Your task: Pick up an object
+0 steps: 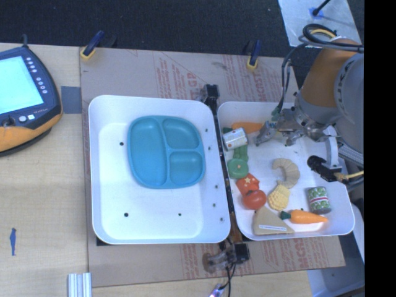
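- Gripper (279, 135) hovering over right bin (346, 224), far end; claw spread unreadable.
- Croissant (288, 170), corn cob (279, 197), carrot (304, 216) lying nearby.
- Blue divided plate (166, 151) sitting in left bin (105, 215).

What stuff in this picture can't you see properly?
- Gripper: in the camera view it sits above the back of the right bin, but its tips are too small and cluttered to tell if they are open or shut.
- Orange toy at the bin's back: partly covered by the gripper and a small can.
- Green can: label too small to read.
- Handheld screen: cut off by the left edge.
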You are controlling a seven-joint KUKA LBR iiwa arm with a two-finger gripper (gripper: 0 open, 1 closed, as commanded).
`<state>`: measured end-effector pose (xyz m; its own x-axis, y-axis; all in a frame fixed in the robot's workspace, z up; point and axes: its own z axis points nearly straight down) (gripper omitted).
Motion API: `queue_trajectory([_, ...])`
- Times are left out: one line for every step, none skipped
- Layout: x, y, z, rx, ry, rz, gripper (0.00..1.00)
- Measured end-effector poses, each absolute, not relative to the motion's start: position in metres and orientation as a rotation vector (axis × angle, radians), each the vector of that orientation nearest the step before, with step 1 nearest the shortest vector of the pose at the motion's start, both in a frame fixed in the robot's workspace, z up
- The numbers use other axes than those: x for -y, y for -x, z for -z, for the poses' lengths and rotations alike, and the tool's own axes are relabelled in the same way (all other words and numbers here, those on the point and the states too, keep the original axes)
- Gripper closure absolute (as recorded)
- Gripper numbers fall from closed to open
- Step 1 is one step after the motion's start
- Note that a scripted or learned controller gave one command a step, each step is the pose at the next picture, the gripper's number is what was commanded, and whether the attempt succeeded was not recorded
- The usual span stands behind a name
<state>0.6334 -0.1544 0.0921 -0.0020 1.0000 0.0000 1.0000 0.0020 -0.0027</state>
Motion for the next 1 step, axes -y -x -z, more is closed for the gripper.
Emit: queue_trajectory([0.1421,-0.651,-0.0922,2.224,2.216,-0.001,0.0])
